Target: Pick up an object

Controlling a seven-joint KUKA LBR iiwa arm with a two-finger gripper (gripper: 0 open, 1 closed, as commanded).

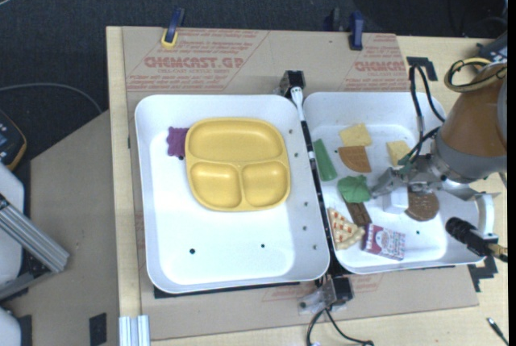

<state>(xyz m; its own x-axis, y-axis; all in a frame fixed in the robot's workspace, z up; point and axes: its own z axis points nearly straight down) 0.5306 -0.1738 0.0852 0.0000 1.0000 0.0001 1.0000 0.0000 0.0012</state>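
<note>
The gripper (393, 189) is hovering low in the right bin (379, 102), whether spread or pressed together I cannot tell, just beside the green block (352, 189) lying toward the counter's left edge.

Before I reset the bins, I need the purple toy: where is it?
In the left bin, near its upper-left corner, the purple toy lies against the left edge of the yellow divided plate.

Small toy foods (355, 160) lie scattered flat in the right bin (322, 106).
</note>
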